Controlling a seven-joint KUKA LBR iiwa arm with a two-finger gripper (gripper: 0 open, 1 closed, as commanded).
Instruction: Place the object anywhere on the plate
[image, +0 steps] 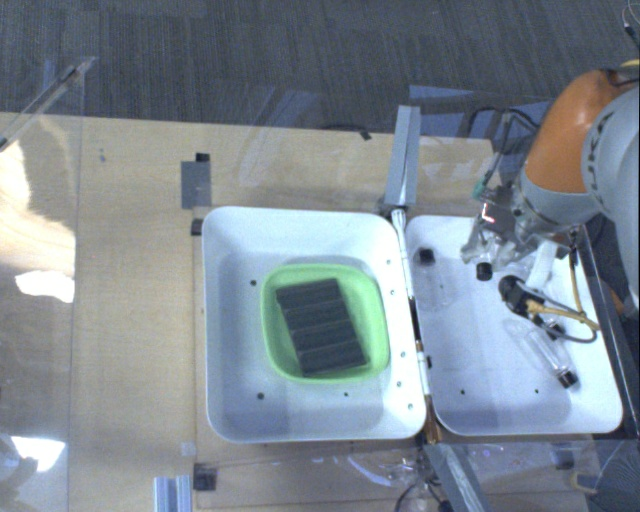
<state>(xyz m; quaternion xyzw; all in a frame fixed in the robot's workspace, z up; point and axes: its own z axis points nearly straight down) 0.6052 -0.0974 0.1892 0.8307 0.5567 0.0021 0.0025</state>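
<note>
The object (320, 327) is a dark grey block with ridges across its top. It lies flat on the green plate (373, 305), a little turned, and it covers most of the plate's middle. The plate is square with round corners and a raised rim. It sits in the left bin (230, 330), near the middle of that bin's floor.

The right bin (480, 390) stands just beside the left one, and the two touch along their inner edges. A small dark bit (425, 256) lies on the right bin's floor near its upper left corner.

The gripper (487, 262) hangs over the upper part of the right bin, well apart from the plate and the block. It is small and blurred, so it cannot be told how it stands. Nothing shows in it. The arm (575, 135), grey with an orange band, comes in from the right. Yellow and black cables (545, 312) trail below the wrist over the right bin.

Both bins rest on a wooden bench (110, 300).
</note>
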